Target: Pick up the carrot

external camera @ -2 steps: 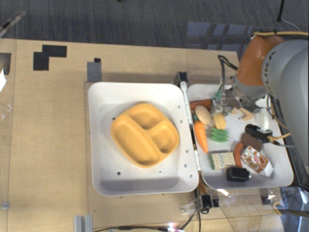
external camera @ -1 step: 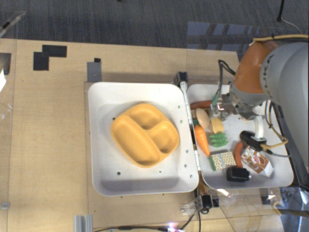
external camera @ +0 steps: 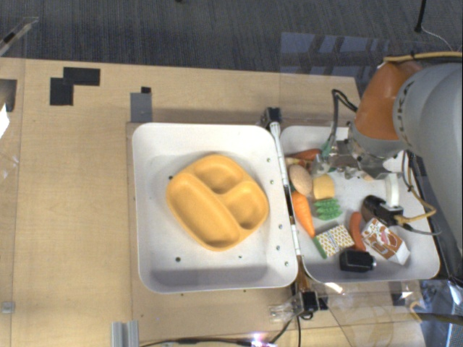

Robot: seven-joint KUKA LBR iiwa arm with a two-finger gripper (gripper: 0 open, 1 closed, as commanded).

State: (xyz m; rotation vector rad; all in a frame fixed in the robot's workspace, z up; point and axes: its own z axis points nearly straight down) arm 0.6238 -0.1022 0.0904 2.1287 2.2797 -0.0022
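The carrot [external camera: 304, 214] is an orange cone lying lengthwise near the left wall of the right bin [external camera: 427, 266], thick end toward the back. The gripper [external camera: 336, 159] hangs over the back part of that bin, beyond and to the right of the carrot and apart from it. It sits just behind a pale yellow block [external camera: 324, 186]. The grey arm with its orange band [external camera: 376, 110] hides the bin's back right corner.
Around the carrot lie a beige egg-shaped piece [external camera: 300, 180], a green item [external camera: 328, 208], a checkered box [external camera: 333, 239], a black block [external camera: 356, 260], a red-and-white carton [external camera: 383, 241] and a reddish piece [external camera: 307, 154]. The left bin [external camera: 155, 266] holds a yellow divided plate [external camera: 217, 201].
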